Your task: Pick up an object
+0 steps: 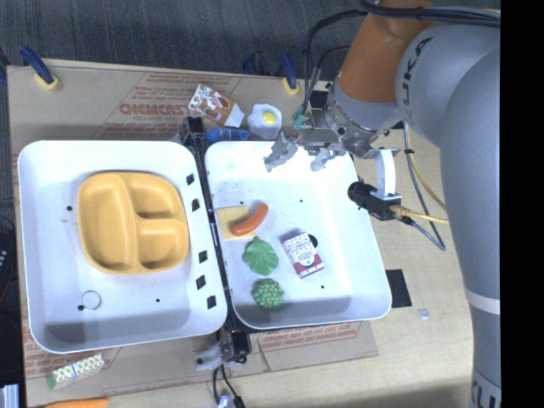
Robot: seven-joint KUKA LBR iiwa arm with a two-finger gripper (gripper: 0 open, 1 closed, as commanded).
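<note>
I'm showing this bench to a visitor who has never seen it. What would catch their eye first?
The big grey arm with its orange band fills the right side, its gripper open over the far end of the right bin. Next comes the yellow divided tray in the left bin. Then the small items in the right bin: a sausage, a green leaf and a red packet.

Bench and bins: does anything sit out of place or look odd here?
Several items lie outside the bins: a small carton, a blue piece and a fried-egg toy behind the right bin, plus a wrapped snack at the left bin's front corner. Nothing looks spilled or damaged.
</note>
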